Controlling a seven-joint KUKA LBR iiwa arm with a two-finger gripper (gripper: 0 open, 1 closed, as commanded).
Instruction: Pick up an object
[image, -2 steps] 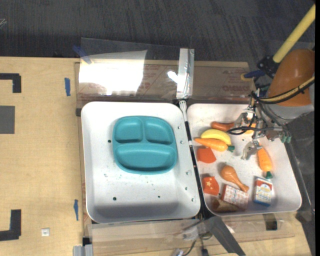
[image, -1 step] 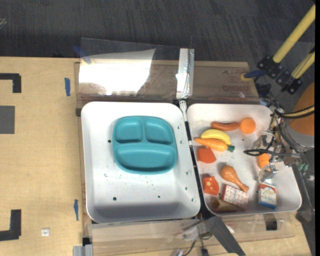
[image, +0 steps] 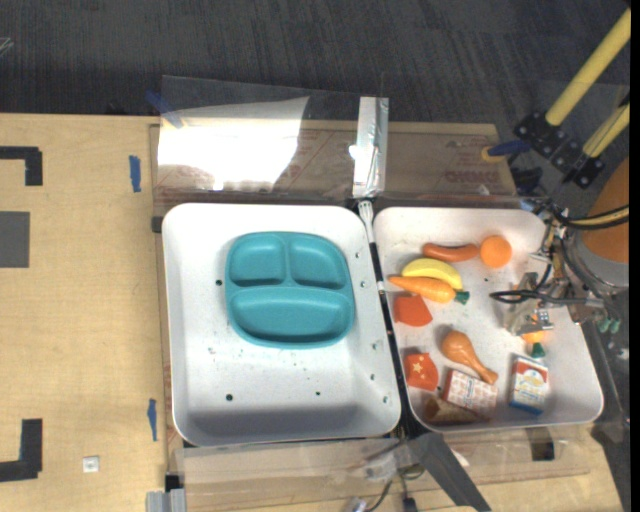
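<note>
Your gripper (image: 530, 318) hangs at the right bin's (image: 585, 405) right side; whether it is spread or pinched cannot be told. Just left, one drumstick (image: 467, 355) lies slantwise, its thin end toward the lower right. One teal tray (image: 290, 288) sits in the left bin (image: 200, 380).

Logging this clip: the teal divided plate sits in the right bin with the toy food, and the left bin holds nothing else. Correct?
Not quite. The camera view shows the teal divided plate alone in the left bin. The toy food, such as the banana and the orange, lies in the right bin.
</note>
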